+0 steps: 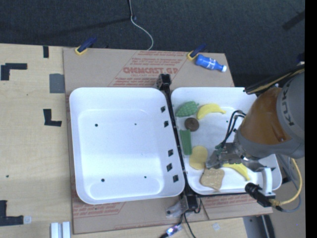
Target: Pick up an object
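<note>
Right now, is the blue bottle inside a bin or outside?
Outside. The blue bottle lies on its side on the cardboard, beyond the far rim of the right bin.

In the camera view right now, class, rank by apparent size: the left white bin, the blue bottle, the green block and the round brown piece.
1. left white bin
2. green block, long and narrow
3. blue bottle, close to the block, so unsure
4. round brown piece

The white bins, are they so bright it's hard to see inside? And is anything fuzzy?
Camera view: the left bin glows very bright but its rim and dark dots stay visible; the right bin shows its toys clearly; the gripper looks a bit blurry; the background cloth is dark.
</note>
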{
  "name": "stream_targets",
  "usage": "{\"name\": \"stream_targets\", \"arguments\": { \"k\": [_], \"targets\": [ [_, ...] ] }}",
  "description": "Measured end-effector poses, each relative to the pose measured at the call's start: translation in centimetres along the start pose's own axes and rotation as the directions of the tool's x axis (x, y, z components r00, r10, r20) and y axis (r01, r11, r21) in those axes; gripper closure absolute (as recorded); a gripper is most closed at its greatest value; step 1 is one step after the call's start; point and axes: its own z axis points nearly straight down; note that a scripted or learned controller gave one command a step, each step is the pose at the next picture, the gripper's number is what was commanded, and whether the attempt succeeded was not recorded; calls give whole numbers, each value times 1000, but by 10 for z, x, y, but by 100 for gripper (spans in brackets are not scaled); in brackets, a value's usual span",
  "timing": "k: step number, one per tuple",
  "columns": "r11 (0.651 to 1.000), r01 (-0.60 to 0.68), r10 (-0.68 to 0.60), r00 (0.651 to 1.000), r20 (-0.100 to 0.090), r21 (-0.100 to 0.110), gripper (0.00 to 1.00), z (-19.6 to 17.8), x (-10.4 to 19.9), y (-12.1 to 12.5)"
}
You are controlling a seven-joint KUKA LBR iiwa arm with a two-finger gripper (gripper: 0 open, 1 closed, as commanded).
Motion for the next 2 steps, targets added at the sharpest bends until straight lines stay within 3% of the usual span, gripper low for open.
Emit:
{"name": "stream_targets", "arguments": {
  "k": [1, 2],
  "targets": [
    [1000, 7, -7, 1000, 5, -15, 100, 12, 35, 80],
    [1000, 10, -10, 1000, 3, -27, 100, -125, 93, 135]
  ]
}}
